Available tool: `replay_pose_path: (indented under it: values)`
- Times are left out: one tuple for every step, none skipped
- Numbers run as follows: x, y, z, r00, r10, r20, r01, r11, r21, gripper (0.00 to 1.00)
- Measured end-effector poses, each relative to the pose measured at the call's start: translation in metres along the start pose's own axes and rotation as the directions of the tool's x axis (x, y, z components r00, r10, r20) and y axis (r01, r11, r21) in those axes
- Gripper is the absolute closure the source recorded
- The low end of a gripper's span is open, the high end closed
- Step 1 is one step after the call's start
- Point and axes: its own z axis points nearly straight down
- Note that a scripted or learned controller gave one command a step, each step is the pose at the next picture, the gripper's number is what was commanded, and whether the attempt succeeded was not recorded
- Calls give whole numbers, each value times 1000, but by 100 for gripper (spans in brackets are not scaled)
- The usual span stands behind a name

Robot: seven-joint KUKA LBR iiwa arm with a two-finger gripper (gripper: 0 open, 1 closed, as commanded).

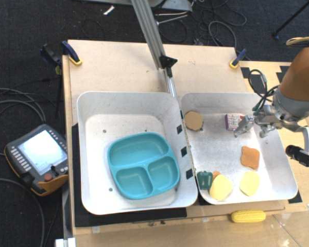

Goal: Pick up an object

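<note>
From the overhead camera I've got the gripper [253, 123] low in the right bin [278, 187], jaws spread and gripping nothing, just beside the small purple packet [232, 121]. So nothing's picked yet; the grab is all ahead, I'd say. Also in there: a round tan piece [193, 121], an orange chunk [250, 157], two yellow pieces [220, 187] and [249, 183]. Left bin [92, 138] carries a teal divided tray [143, 165]. Wooden counter [118, 66], corn cob [248, 216] on its front edge, cables across dark floor.
</note>
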Motion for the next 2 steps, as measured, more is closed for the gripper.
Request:
replay_pose_path:
  values:
    - [1, -1, 54, 1000, -1, 0, 1, 1000, -1, 0]
    - [0, 1, 40, 1000, -1, 2, 1, 1000, -8, 100]
